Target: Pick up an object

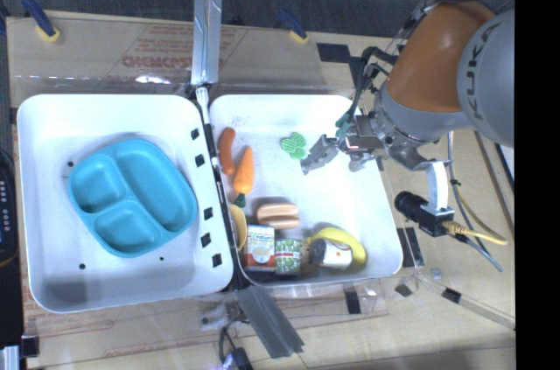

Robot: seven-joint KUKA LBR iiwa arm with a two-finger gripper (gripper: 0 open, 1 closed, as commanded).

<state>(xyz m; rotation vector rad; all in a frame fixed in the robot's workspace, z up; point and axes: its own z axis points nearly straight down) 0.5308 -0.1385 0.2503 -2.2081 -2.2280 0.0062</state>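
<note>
My gripper (338, 157) hangs over the right side of the right bin (262, 110), open, with nothing between its fingers. A small green toy (294, 144) lies just left of the left fingertip, apart from it. Two orange carrots (227, 148) (244, 170) lie by the bin's left wall. Along the near side lie a hot dog bun (276, 212), a printed food box (273, 250), a dark can (316, 254) and a yellow banana (343, 242).
The left bin (44, 185) holds a blue divided plate (131, 195). A yellow piece (239, 225) sits against the divider between the bins. The arm's orange band (437, 53) rises at the right, over the bench.
</note>
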